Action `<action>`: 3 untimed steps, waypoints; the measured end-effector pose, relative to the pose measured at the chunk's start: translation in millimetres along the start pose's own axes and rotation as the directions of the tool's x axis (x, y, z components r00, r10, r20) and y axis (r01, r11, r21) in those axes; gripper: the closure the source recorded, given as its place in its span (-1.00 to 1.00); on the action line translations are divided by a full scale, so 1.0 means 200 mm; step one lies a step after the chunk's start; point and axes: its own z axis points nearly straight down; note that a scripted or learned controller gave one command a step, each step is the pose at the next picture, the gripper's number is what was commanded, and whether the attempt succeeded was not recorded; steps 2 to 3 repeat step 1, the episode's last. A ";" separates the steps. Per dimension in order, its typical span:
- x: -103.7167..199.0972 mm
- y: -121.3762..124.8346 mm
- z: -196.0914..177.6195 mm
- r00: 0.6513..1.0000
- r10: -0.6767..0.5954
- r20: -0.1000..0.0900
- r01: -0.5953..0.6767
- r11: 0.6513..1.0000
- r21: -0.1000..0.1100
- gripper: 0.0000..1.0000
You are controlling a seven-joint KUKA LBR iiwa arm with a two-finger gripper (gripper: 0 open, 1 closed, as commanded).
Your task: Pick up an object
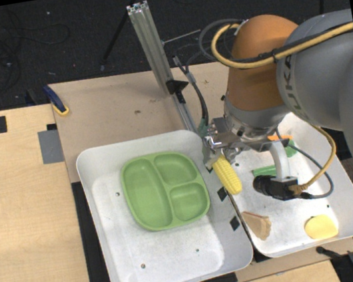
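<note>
The yellow corn cob with rows of bumpy kernels (227, 175) is short and stubby, and bright against the white around it. It hangs or lies at a slant right over the seam where the two bins meet, its upper end touching the underside of the two-finger gripper (221, 151) and its lower end pointing toward the near edge of the bench. Whether the gripper is clamped on the cob cannot be told, since the wrist hides that spot. In the shallow white left bin (108, 250) sits a light green plastic plate with three compartments (165, 189), just beside the cob. The shallow white right bin (350, 204) holds a tan wedge-shaped piece (259, 226) near its front left corner, a pale yellow rounded piece (321, 226) near its front right corner, and a thin green strip (265, 170) partly hidden under the arm. A grey aluminium post (149, 47) stands behind the bins.
</note>
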 end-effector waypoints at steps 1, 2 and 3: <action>0.23 0.08 0.08 1.000 -0.001 0.000 0.001 1.000 0.001 1.00; 0.23 0.08 0.08 1.000 -0.001 0.000 0.001 1.000 0.001 1.00; 0.23 0.08 0.08 1.000 -0.001 0.000 0.001 1.000 0.001 1.00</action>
